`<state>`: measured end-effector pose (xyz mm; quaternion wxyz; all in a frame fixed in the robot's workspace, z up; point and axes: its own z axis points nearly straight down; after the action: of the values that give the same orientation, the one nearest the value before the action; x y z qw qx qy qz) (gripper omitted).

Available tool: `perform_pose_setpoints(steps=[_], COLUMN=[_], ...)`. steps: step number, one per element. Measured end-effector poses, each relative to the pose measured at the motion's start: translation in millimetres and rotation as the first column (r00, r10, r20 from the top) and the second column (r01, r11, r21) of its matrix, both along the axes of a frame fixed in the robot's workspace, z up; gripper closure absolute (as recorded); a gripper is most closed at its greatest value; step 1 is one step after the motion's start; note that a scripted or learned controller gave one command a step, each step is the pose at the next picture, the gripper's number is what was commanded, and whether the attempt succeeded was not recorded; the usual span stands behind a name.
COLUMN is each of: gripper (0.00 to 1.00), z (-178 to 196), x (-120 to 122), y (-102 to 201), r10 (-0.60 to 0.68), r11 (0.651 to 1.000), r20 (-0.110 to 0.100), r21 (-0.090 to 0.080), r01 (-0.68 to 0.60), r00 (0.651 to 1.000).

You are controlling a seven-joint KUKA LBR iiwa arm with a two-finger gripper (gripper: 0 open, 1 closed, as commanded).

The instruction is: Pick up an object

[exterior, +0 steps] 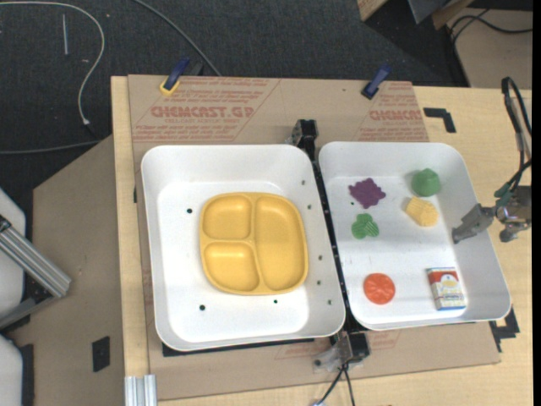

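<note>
Yellow block (pixel 422 211) lies in right bin (pixel 482 269), beside green ball (pixel 425 182). Gripper (pixel 470 225) at bin's right edge, holds nothing; opening cannot be judged. Risk: crowded neighbours, descent may nudge ball, block slips

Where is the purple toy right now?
The purple toy lies in the right bin, near its far left part, just above the small green toy and left of the green ball.

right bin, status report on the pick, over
Gripper at right bin's right edge, holding nothing. Yellow block nearest, untouched. Nothing between them.
</note>
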<state>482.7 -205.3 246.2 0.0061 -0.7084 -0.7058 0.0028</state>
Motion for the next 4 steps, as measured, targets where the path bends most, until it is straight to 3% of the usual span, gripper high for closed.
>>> perform_pose_setpoints(steps=[1, 4], gripper=[0.0, 0.0], z=[6, -136], x=[3, 1], y=[1, 15], r10=[0.004, 0.004], r11=[1.0, 1.0], r20=[0.011, 0.006], r21=[-0.003, 0.0], r01=[-0.004, -0.004], r00=[1.0, 1.0])
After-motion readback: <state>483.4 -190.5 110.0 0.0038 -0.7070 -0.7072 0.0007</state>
